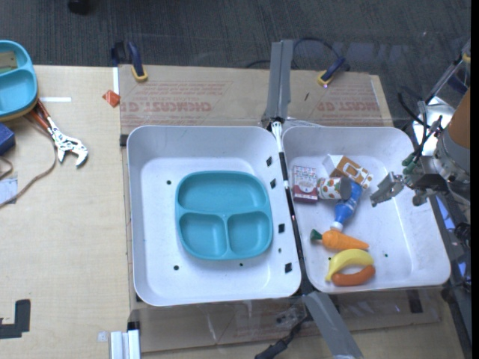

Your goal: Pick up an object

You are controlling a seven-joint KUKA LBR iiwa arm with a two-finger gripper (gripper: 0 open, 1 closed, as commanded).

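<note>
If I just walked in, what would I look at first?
Probably the big blue tray with three sections, sitting alone in the left bin. Next, the bright toy food in the right bin: an orange carrot and a yellow banana near the front. The robot's gripper hangs over that bin's right side.

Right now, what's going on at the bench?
The arm reaches in from the right, its gripper over the right bin with nothing between its fingers. The toys lie untouched in that bin: a carrot, banana, blue bottle and small boxes. The left bin holds a teal divided tray.
</note>
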